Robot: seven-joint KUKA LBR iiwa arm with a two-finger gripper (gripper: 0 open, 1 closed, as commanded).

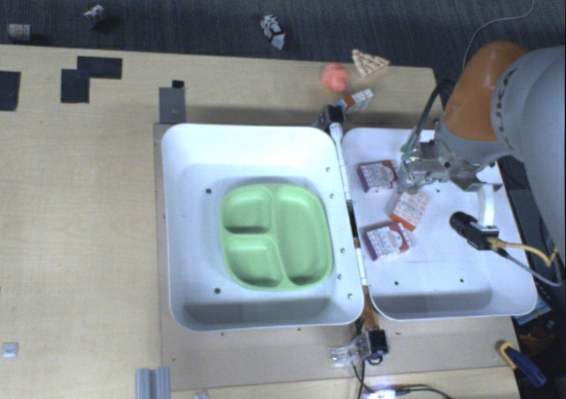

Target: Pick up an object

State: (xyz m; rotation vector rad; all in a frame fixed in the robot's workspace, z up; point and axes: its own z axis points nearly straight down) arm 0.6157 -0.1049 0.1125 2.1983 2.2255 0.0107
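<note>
Two white bins are being carried side by side by the worktop [80, 211]. The left bin [190, 158] is holding a green divided plate [274, 234]. The right bin [442, 291] is holding three small printed packets. The grey arm [522, 105] is reaching over the right bin. Its gripper [416, 172] is hovering just beside the top packet [378, 176] and close above the middle packet [410, 208]. The bottom packet [386, 240] is lying near, slightly apart. Whether the gripper is apart or together cannot be told. The packets are being judged light, thin, soft and probably slippery film. They are lying flat, so little edge is being offered. The middle packet is best taken across its narrow width, at a puffed edge.
</note>
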